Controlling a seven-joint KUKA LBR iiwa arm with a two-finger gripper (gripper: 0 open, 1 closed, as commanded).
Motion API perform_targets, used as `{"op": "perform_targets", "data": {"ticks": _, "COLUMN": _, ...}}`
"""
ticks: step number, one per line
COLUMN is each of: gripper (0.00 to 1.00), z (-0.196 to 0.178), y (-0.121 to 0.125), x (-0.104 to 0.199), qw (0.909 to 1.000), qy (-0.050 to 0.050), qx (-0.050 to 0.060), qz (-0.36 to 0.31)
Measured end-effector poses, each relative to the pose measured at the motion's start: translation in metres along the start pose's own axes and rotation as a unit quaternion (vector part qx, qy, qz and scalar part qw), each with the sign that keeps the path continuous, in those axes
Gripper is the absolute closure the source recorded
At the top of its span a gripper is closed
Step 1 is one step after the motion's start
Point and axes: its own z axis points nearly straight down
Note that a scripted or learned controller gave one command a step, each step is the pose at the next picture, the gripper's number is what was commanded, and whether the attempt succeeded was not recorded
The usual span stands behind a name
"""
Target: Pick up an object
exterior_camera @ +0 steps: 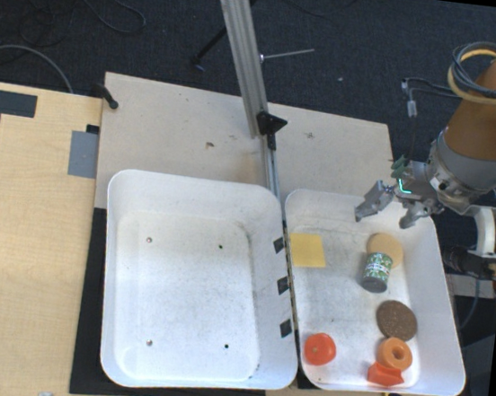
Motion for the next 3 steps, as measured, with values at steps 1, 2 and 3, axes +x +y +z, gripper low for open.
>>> {"op": "perform_targets", "data": {"ticks": 1, "gripper": 0.00, "z": -0.003, "y": 0.001, "x": 0.000, "qw": 1.0000, "qy": -0.001, "qx": -0.002, "qz": -0.001}}
{"op": "perform_targets", "data": {"ticks": 2, "gripper": 0.00, "z": 0.055, "y": 0.009, "x": 0.005, "qw": 1.0000, "qy": 0.000, "qx": 0.000, "qz": -0.002}}
{"op": "perform_targets", "data": {"ticks": 3, "gripper": 0.00, "z": 0.101, "y": 0.003, "x": 0.002, "qw": 1.0000, "qy": 0.000, "qx": 0.000, "qz": 0.001}}
